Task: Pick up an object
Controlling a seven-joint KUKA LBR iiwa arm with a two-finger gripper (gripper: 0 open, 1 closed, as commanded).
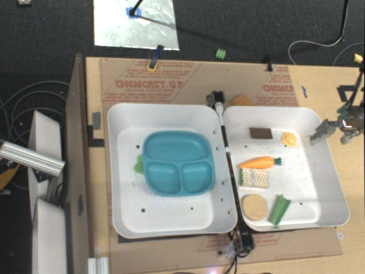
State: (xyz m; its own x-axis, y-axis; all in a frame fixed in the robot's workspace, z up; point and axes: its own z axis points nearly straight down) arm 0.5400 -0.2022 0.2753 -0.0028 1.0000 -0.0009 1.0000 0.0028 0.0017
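The right bin (pixel 328 170) holds several small objects: a brown block (pixel 260 133), a yellow lump (pixel 289 138), an orange carrot (pixel 259 162), a patterned block (pixel 254 177), a round tan disc (pixel 255 206) and a green block (pixel 279 209). My gripper (pixel 334 132) hovers over that bin's upper right rim, open, with nothing between its fingers. It is well to the right of the yellow lump and touches none of the objects.
The left bin (pixel 122 170) holds a blue divided plate (pixel 177 163) with a small green piece (pixel 138 164) poking out at its left edge. An orange-tan piece (pixel 241 100) lies on the bench behind the bins. A divider rail (pixel 226 153) runs between the bins.
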